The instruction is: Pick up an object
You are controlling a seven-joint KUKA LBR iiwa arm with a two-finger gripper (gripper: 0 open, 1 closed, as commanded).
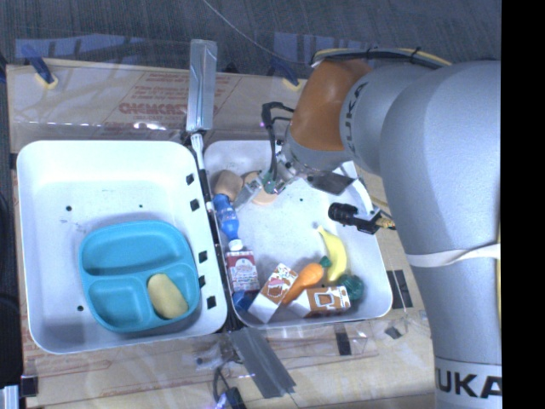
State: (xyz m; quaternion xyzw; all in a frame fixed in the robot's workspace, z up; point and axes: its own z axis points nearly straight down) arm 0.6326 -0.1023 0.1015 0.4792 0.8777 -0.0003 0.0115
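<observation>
Arm: grey with an orange band (328, 109), reaching in from the right of the frame and covering the upper right part of the right bin.
Gripper (271, 181): low over the upper left area of the right bin (379, 301), tip down near the bin floor.
Fingers: too small and too hidden under the wrist to tell if they are open or closed; nothing can be seen held between them.
Tan round object (226, 182): just left of the gripper tip, near the bin's upper left corner.
Small orange-pink object (265, 196): right at the gripper tip; contact cannot be made out.
Blue bottle (226, 220): lying along the right bin's left wall, below the tan object.
Red-and-white carton (242, 269): below the bottle, against the same wall.
Banana (334, 254): centre right of the bin, well apart from the gripper.
Carrot (305, 281): just beside the banana, slanting toward lower left.
Juice boxes (328, 299): along the bin's lower edge, next to the carrot.
Left bin (51, 169): holds a blue divided tray (128, 250) in its lower half.
Yellow potato-like object (168, 296): in the tray's lower right compartment.
Desk (111, 88): brown surface under both bins.
</observation>
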